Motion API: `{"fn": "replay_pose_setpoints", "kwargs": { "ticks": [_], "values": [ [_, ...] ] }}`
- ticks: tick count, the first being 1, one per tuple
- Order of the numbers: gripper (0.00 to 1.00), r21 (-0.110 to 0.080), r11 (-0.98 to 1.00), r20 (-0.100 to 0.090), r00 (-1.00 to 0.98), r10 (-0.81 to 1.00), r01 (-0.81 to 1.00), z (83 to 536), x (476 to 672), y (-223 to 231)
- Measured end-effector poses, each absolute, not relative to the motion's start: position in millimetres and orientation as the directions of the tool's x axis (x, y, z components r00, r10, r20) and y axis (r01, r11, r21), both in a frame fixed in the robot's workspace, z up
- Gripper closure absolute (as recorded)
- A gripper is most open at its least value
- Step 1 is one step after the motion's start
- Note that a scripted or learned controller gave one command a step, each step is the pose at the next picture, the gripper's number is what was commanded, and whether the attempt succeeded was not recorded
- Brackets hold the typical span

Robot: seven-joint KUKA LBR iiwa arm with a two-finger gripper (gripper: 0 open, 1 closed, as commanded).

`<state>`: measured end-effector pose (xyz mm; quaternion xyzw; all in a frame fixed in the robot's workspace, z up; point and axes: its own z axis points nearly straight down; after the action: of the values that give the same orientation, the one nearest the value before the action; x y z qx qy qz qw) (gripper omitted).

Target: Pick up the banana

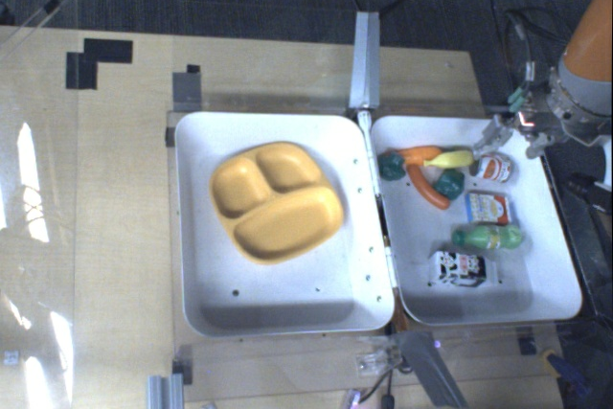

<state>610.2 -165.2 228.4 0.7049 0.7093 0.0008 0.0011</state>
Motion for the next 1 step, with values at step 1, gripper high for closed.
{"fn": "replay_pose_setpoints", "kwargs": {
  "ticks": [1],
  "values": [
    [0.0,0.006,0.082,-0.002,-0.082,0.997,0.997,201.5,667.1,-141.6]
  ]
}}
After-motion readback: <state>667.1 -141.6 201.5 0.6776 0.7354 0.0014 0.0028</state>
